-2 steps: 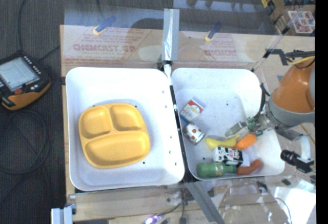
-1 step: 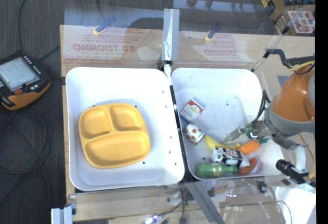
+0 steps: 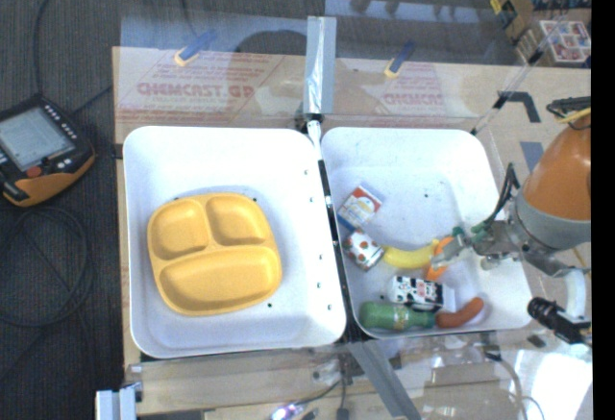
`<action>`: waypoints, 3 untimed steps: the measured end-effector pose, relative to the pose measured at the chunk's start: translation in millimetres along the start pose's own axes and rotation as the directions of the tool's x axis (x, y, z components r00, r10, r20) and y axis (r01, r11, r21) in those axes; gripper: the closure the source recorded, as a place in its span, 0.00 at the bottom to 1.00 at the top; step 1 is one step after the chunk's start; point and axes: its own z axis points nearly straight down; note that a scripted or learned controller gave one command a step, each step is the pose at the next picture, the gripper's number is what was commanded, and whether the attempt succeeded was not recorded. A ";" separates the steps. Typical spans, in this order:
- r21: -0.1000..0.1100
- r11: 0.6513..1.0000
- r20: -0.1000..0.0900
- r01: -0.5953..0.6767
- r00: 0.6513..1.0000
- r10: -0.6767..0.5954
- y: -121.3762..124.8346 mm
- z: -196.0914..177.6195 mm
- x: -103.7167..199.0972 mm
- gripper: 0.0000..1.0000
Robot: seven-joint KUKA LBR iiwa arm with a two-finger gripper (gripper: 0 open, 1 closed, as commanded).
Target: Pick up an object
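Looking down on the worktop [image 3: 288, 86], the camera view recorded two white bins side by side. Left bin [image 3: 173, 144]: one yellow divided tray [image 3: 213, 253], lying flat. Right bin [image 3: 404, 149]: small carton [image 3: 359, 207], red-and-white can [image 3: 362, 250], banana [image 3: 408, 257], black-and-white carton [image 3: 416, 292], green bottle [image 3: 396, 316], sausage [image 3: 461, 313], clustered toward the near edge. The gripper [image 3: 459, 243] sat low over the right bin beside an orange item [image 3: 440, 259] near the banana's end; whether its fingers were spread or closed could not be told.
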 end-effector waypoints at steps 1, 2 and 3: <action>-0.009 0.993 0.004 -0.117 0.993 0.117 38.0 33.8 22.7 0.00; -0.016 0.993 0.002 -0.114 0.993 0.114 40.6 23.6 24.7 1.00; 0.001 0.963 0.008 -0.271 0.963 0.271 101.4 -68.8 44.2 1.00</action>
